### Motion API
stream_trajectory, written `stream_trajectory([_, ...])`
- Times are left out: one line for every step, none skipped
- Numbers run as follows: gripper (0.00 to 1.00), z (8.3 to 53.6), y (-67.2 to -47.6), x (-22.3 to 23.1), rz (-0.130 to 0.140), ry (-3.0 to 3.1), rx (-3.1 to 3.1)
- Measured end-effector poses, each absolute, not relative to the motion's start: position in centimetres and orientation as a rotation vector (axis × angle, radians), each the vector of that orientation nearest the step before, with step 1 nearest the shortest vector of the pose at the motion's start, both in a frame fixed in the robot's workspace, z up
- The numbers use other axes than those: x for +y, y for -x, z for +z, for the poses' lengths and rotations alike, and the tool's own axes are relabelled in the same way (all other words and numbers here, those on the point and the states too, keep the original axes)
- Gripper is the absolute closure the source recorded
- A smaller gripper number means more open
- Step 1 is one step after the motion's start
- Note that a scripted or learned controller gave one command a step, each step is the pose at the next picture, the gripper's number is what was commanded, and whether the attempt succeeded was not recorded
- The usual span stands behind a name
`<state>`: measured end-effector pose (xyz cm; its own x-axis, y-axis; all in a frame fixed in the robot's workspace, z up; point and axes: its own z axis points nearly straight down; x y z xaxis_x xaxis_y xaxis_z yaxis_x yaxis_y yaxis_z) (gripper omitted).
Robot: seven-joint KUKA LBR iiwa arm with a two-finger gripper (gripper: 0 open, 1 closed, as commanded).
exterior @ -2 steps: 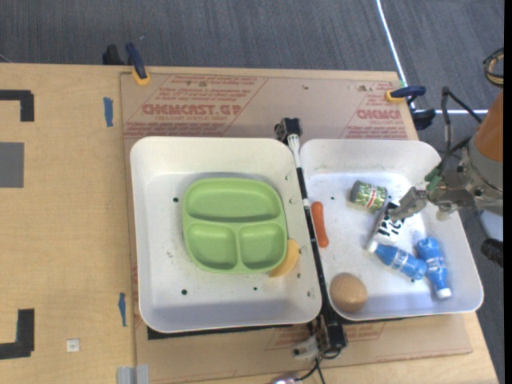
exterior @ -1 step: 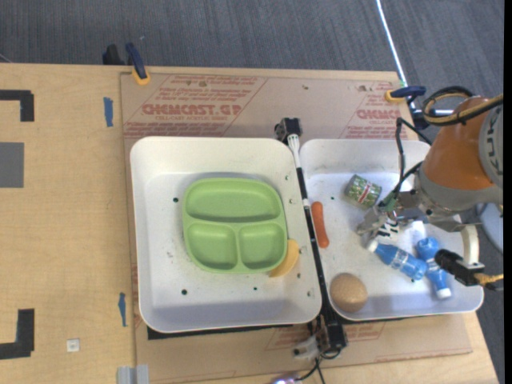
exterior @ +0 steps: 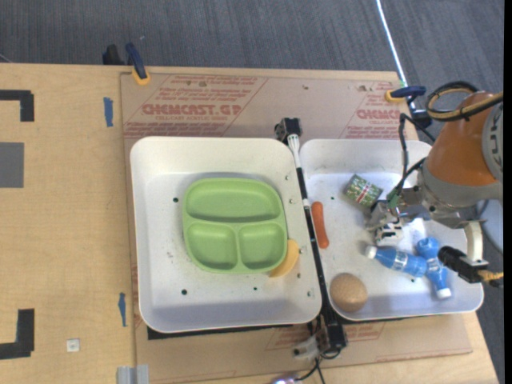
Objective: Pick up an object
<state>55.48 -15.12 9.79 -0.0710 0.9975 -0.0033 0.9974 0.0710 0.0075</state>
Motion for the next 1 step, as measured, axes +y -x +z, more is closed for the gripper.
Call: stream_trajectory([1.0,19.38,-56.54,-10.38,0.0,-2.571,1.806])
